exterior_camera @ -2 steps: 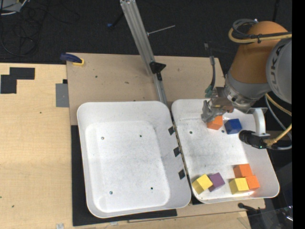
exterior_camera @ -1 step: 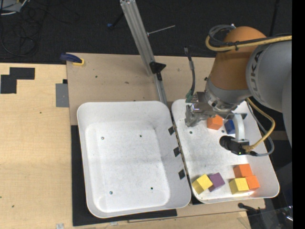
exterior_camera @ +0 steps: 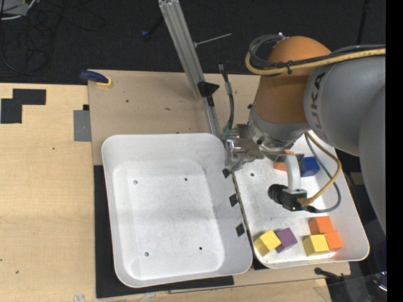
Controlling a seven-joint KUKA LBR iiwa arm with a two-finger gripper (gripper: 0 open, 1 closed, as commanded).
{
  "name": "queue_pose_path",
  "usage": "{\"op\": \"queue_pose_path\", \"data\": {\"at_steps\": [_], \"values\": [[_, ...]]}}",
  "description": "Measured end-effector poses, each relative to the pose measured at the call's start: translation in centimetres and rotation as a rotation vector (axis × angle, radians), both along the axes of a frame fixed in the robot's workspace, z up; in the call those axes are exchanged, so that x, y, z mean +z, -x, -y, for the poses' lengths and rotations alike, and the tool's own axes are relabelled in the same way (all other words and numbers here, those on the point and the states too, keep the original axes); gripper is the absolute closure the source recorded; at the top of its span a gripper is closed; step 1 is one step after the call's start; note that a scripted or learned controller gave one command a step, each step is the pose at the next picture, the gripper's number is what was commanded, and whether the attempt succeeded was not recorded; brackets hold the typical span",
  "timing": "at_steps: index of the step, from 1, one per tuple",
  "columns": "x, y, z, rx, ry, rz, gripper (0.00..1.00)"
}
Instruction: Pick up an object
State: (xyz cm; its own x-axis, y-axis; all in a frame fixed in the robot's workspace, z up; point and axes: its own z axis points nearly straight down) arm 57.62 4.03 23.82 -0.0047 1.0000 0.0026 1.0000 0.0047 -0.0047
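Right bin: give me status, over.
Gripper over right bin far end, hold unconfirmed. Purple block, blue block and others lie loose. Arm overhangs blue block.

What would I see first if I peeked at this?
The huge arm, grey with an orange band, leans over the right bin. Bright blocks sit at that bin's near end: a yellow block, a purple block, another yellow block, two orange blocks; a blue block lies farther back.

Viewed from one fixed camera above the bench, angled obliquely down over left bin and right bin, with arm at the view's right.
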Motion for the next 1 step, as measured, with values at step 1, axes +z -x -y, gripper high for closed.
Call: {"op": "queue_pose_path", "data": {"at_steps": [1], "values": [[0.69, 1.28, -4.89, 0.0, 0.0, 0.0, 1.0]]}}
